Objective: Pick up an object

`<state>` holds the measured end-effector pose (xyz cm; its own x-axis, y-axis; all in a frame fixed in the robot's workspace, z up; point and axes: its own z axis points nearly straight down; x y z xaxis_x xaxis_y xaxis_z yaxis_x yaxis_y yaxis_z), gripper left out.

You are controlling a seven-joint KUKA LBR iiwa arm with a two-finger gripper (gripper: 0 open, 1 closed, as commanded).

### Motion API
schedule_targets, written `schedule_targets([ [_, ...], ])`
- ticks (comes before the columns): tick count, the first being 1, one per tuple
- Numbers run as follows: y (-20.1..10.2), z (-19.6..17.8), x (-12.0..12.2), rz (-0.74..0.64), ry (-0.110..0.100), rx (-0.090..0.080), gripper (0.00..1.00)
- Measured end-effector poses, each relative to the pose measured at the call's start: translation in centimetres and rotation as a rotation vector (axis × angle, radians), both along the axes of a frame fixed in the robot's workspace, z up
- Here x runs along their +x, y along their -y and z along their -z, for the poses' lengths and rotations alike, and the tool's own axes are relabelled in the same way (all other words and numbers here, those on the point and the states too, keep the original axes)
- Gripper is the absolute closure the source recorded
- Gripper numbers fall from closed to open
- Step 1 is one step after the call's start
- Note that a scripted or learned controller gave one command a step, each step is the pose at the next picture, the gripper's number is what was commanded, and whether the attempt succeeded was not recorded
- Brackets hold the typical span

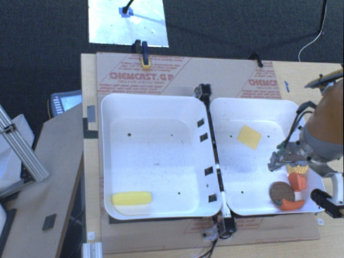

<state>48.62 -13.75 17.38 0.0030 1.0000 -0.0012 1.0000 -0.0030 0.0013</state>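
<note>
Over right bin point(226, 198), pincer point(283, 157) above fries point(297, 169)

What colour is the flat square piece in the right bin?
Pale yellow; the flat square piece shows in the camera view.

Two white bins: left bin point(156, 109), right bin point(252, 106). Pale yellow square point(249, 136) at ten o'clock in the right bin. Bright yellow corn cob point(131, 198) at seven o'clock in the left bin. At five o'clock in the right bin: brown disc point(280, 192), orange carrot point(293, 203), red-orange piece point(297, 181) under yellow fries point(297, 169). Grey gripper point(280, 159). Red lettering on tan board point(161, 75). Dark blue carpet point(43, 31).
</note>
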Motion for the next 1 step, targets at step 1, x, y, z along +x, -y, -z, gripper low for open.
schedule_targets([
  [1,-0.13,-10.16,0.23,-0.008,0.011,-0.002,1.00],
])
